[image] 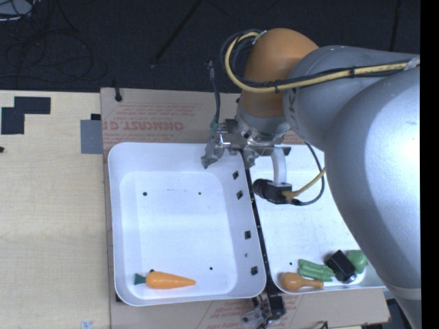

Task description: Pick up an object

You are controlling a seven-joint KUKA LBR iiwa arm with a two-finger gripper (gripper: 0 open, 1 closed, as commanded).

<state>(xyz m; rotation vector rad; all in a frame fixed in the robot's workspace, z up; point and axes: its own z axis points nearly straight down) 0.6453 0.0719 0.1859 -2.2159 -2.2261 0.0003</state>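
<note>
While the gripper (230,149) is hovering over the bins' shared rim at upper center, I can't tell its state. The carrot (167,279) is lying lower left, other toys (322,271) lower right, so any descent here is probably hitting plastic.

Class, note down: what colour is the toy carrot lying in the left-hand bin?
Orange, with a small dark green top; the carrot shows clearly in the camera view.
</note>
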